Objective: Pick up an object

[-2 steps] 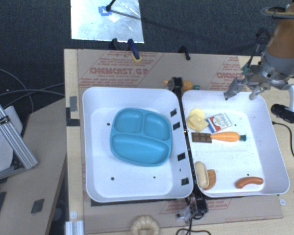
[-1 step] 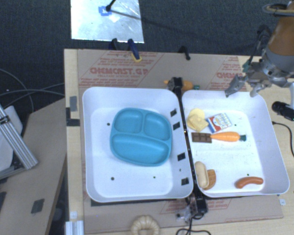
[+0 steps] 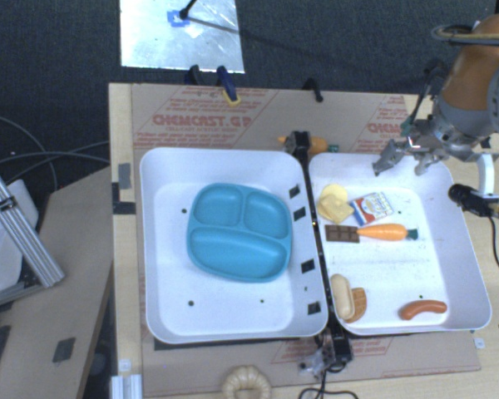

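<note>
Inside, blue tray [image 3: 239, 241], carrot [image 3: 382, 232], sausage [image 3: 422, 308]

Arm [image 3: 482, 65] cut off at right edge; donut [image 3: 248, 384] cropped at bottom edge; card [image 3: 372, 207] print unreadable.

My work surface is a flat brown cardboard-covered bench top [image 3: 258, 110] printed with red lettering, filling the centre of the frame. Directly on it lie two shallow white plastic bins, side by side and touching along a black-clipped seam: the left white bin [image 3: 162, 248] at centre left, the right white bin [image 3: 457, 256] at centre right. A beige braided ring [image 3: 247, 382] rests at the lower edge.
</note>
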`<state>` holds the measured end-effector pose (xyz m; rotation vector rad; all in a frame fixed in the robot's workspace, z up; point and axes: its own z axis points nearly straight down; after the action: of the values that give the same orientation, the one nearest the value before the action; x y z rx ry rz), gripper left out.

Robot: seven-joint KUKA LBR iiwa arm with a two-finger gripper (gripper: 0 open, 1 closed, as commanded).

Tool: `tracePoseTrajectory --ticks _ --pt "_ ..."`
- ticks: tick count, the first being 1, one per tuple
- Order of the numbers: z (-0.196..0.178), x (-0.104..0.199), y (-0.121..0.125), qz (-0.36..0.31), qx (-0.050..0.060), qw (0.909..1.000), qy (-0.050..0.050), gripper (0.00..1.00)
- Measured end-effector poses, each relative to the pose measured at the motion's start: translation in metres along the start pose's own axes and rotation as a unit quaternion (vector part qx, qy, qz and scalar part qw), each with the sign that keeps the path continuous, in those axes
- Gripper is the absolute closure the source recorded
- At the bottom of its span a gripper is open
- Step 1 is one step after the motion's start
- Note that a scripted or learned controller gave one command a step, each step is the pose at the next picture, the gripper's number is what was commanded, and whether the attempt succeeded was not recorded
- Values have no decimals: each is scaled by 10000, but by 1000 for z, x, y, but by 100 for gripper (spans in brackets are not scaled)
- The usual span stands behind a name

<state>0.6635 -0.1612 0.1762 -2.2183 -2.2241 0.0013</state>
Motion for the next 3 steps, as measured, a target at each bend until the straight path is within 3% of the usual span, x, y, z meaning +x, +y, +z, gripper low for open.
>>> tracePoseTrajectory --ticks 2,3 --pt "93 1 -9 -9 -3 10000 0 0" --pt "80 1 -8 -13 -33 10000 -4 100"
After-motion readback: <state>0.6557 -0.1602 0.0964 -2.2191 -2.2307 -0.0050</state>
